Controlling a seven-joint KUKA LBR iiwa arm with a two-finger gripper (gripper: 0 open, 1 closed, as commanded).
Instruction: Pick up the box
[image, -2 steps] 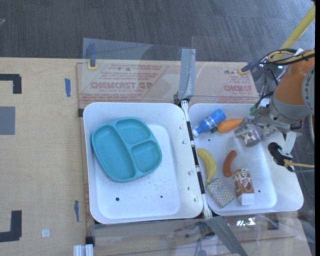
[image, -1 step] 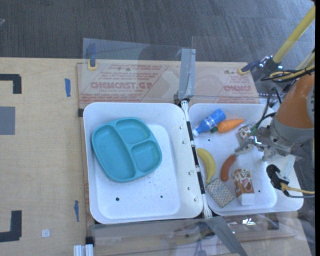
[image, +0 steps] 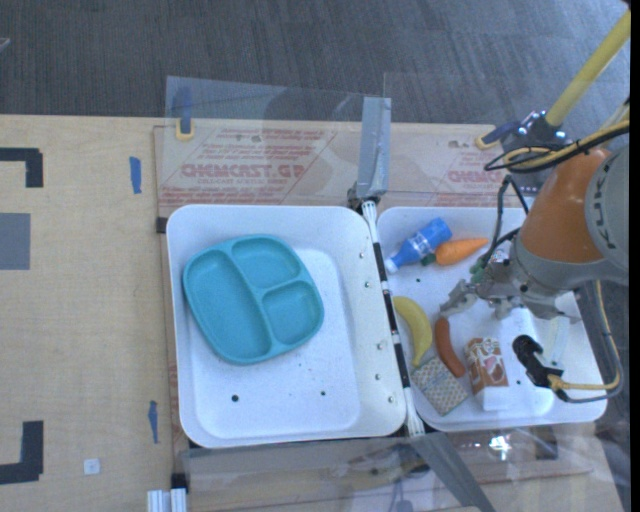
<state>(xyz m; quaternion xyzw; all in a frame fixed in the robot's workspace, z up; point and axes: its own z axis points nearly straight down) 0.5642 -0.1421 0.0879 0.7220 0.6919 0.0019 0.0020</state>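
Lying in the right bin (image: 590, 395), toward its near edge: one box (image: 485, 363), orange and white with printed faces, resting flat on the bin floor. Jaws (image: 478, 292): poised over the middle of the same bin, just beyond the box on its far side, apart from it; nothing is visible between them, and how far they stand open cannot be told from this view. Arm (image: 565, 225): grey with orange band, entering from the bench's right edge.

Other contents, right bin: red sausage (image: 448, 349), just left of the box; banana (image: 413, 325), along the left wall; patterned sponge (image: 441, 385), near-left corner, beside the box; blue bottle (image: 419, 243) and carrot (image: 461, 250), at the far edge.

Left bin (image: 270, 415): one teal divided plate (image: 253, 297), toward the far-left corner.
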